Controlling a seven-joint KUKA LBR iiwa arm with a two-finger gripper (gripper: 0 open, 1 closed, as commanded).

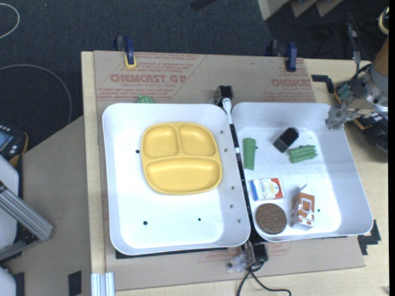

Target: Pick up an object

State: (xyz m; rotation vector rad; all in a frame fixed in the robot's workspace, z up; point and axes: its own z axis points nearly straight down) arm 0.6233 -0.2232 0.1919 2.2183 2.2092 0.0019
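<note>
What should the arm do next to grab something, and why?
Probably swing left and down toward the black block. The gripper sits at the right bin's far right rim with nothing between its fingers, and that block is the nearest thing, lying apart from the green toy.

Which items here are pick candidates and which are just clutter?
Pick candidates, all in the right bin:
green stick
black block
green bundle
white carton
brown disc
orange box
The gripper is at that bin's far right corner.

Lying about:
yellow tray in the left bin
blue clamps on the board's far edge
</note>
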